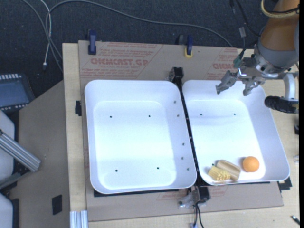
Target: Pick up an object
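Observation:
An orange ball lies near the front right corner of the right bin. Beside it to the left are a tan bread-roll shape and a small yellow corn cob, touching each other. My gripper hangs over the back edge of the right bin, far from these objects. Its two fingers are spread apart with nothing between them.
The left bin sits next to the right one on a wooden board. Blue clamps hold the board's back edge. Cables run across the dark floor behind, and a black fitting sits between the bins at the back.

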Robot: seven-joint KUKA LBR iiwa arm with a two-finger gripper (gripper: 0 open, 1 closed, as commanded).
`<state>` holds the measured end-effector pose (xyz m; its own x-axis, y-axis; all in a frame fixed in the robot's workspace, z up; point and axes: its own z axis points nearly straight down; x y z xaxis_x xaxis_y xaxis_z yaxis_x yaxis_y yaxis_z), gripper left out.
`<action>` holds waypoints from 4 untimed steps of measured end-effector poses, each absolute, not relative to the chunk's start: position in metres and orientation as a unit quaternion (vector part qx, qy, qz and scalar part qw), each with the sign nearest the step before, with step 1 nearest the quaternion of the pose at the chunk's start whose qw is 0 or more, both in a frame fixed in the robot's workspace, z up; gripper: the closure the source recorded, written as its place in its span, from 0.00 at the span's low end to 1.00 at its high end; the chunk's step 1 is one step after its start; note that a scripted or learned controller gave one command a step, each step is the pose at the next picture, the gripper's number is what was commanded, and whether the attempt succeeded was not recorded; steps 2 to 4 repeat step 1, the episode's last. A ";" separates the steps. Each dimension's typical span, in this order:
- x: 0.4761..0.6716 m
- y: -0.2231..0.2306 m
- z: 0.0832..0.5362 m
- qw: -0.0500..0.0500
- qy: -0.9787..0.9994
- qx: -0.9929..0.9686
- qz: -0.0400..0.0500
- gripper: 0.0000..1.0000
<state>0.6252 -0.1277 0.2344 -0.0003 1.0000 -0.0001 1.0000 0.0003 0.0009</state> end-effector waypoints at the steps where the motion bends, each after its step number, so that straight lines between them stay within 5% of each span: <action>1: 0.541 -0.091 0.240 0.000 0.708 0.707 0.001 0.00; 4: 0.541 -0.091 0.240 0.000 0.708 0.707 0.001 0.00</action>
